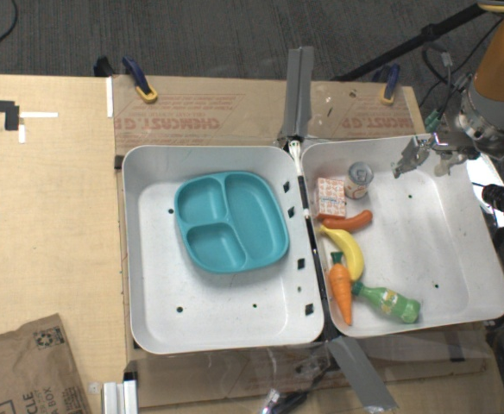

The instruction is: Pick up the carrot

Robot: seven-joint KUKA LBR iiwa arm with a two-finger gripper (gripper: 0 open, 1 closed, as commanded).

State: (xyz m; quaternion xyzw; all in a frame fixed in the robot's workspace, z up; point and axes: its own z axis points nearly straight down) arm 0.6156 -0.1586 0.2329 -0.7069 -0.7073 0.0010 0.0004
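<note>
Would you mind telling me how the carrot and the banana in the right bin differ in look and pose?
The carrot is orange with a green top, while the banana is yellow. The carrot is straight and tapers to a point toward the bin's near edge; the banana is curved. The carrot lies nearer the front of the right bin, the banana just behind it. Both lie flat near the bin's left wall, close together, far from the gripper.

One fixed camera overhead, looking down aslant on both bins
</note>
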